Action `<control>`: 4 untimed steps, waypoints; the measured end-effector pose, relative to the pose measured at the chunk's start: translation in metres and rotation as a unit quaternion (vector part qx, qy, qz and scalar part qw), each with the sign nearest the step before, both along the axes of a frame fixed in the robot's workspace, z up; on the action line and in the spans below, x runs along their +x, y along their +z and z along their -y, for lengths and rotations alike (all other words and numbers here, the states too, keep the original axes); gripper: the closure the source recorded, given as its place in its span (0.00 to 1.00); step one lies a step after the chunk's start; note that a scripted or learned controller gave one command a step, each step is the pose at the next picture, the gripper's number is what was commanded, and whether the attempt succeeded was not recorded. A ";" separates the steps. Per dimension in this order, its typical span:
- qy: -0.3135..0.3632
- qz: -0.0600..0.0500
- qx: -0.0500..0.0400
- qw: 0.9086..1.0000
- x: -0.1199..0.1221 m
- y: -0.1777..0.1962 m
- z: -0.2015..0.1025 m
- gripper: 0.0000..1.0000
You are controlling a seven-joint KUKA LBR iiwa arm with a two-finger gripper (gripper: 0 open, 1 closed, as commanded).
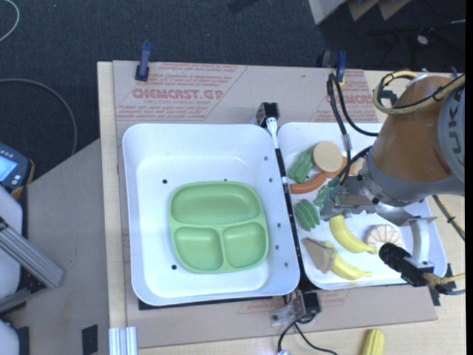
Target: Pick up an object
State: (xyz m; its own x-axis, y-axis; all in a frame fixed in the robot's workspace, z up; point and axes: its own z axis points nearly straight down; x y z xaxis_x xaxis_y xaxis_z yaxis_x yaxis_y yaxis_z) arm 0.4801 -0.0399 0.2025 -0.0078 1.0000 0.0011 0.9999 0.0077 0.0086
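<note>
Red print "CHEMCAST G P" legible on brown protective sheet covering bench board, far side, well left of gripper. Smaller red lines above and below it: too small to read. Similar red print on sheet section just beyond gripper, partly hidden by cables: unreadable.

Hidden and cut off

The arm runs off the right edge and covers much of the right bin — the gripper too crowded to read. A yellow thing is clipped at the bottom edge — its kind unclear.
</note>
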 end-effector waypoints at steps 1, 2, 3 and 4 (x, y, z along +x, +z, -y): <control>0.001 -0.003 0.000 1.000 -0.001 0.005 -0.080 1.00; -0.001 -0.002 -0.001 1.000 0.068 -0.007 -0.115 1.00; -0.006 -0.002 -0.002 1.000 0.130 -0.018 -0.057 1.00; -0.003 -0.008 0.000 1.000 0.074 -0.018 -0.083 1.00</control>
State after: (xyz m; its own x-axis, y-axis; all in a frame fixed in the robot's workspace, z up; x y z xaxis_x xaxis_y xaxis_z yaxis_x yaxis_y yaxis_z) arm 0.5539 0.0434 0.1844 -0.0016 1.0000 0.0018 1.0000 0.0016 -0.0070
